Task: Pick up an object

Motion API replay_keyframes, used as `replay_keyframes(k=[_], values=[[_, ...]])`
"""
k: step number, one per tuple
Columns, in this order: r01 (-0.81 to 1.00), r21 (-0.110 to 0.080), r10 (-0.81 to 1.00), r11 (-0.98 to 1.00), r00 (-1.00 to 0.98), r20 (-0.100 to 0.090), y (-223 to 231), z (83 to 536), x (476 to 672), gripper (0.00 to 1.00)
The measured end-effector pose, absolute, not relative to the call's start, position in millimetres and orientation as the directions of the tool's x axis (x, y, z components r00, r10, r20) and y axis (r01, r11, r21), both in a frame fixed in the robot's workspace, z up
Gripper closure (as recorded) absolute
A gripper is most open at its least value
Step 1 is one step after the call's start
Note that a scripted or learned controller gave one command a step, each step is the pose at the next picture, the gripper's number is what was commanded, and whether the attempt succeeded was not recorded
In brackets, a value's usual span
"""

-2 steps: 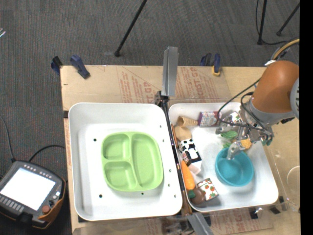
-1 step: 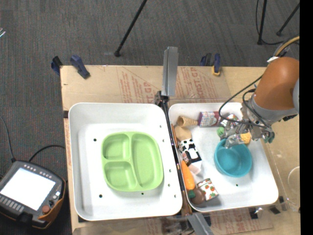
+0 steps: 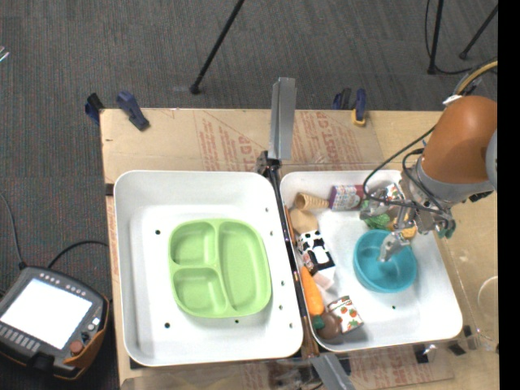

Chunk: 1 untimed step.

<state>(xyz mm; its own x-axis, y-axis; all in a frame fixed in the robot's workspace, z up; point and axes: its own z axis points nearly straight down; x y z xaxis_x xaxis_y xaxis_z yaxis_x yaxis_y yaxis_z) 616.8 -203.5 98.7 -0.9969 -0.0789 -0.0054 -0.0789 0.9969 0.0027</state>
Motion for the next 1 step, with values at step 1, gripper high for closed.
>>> replay_keyframes(k=[1], values=[[-0.094,0.003,-0.094,0.996,-0.996,0.0,-133.8,93.2,543.8,0.0]])
